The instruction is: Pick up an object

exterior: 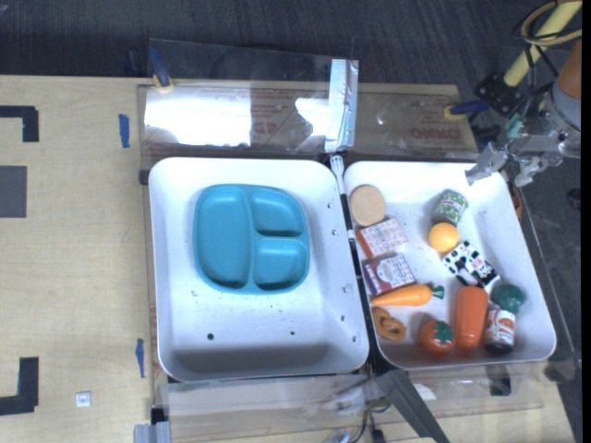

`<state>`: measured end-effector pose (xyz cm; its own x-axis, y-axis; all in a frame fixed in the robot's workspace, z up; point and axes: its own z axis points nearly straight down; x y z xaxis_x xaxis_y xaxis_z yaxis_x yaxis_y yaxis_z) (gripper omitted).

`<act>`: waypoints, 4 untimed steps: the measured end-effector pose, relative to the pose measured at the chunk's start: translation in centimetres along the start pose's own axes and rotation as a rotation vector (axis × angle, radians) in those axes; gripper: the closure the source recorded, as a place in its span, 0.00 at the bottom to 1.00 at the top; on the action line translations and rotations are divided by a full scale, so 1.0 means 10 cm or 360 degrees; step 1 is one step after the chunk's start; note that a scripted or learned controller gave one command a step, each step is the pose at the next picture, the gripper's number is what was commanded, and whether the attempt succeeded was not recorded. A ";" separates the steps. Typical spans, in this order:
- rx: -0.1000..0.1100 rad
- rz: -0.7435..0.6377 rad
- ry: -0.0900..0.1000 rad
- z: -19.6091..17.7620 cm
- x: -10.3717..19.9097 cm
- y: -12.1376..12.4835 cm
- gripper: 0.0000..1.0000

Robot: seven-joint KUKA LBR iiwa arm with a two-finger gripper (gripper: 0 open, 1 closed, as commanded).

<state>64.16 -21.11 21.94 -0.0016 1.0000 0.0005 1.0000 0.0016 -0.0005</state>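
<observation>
While the arm waited at the bench's right edge, the scene read as follows.

Gripper: the gripper (517, 155) sat off the upper right corner of the right bin (533, 247), above its rim; whether it was open or closed, and whether it had hold of anything, could not be told at this angle.

Left bin: the left bin (171, 275) held a blue divided tray (249, 238), lying flat near its middle.

Right bin: a round tan disc (367, 205) lay at the upper left, with two small red packets (383, 238) (391, 271) just below it.

Centre of right bin: a green-labelled can (451, 205) lay tilted just above an orange ball (444, 236); a black-and-white spotted piece (468, 264), possibly a toy cow, lay just beside them.

Lower right bin: a carrot (404, 295) lay crosswise, a small brown ring (390, 325) below it; a tomato-like piece (436, 336), an upright orange cylinder (470, 317) and a small red-labelled bottle (500, 327) crowded together along the lower wall.

Objects to pick: all lay in the right bin, apart from the gripper.
</observation>
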 end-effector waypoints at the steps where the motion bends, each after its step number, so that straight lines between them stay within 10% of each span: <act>1: -0.0053 -0.0221 -0.0006 0.99 -0.06 -0.03 0.00; 3: -0.0008 -0.0161 -0.0002 1.32 0.73 -1.04 0.00; 4: -0.0011 -0.0465 -0.0001 0.33 1.51 -1.41 0.00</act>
<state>50.00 -6.05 18.66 -0.2896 0.9571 -0.0011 0.9571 0.2896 0.0063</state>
